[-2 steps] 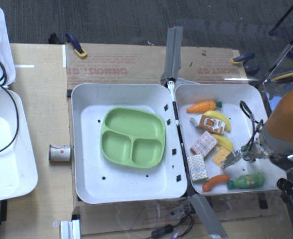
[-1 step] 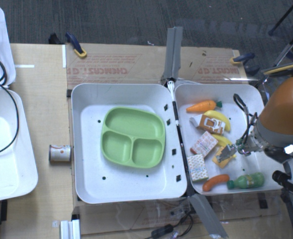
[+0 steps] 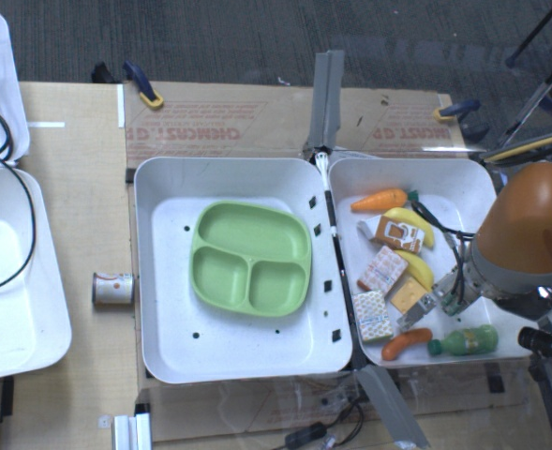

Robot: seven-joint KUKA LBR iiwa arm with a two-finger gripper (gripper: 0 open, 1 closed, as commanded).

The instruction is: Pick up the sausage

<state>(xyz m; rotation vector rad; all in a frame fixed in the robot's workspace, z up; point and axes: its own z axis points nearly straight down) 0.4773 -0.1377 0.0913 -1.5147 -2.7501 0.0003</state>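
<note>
Gripper (image 3: 424, 313) hangs low in the right bin (image 3: 482, 178), just above the sausage (image 3: 406, 343); whether it is spread or pinching I cannot tell.

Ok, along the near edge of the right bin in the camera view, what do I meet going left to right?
Checked packet → sausage → green bottle.
</note>
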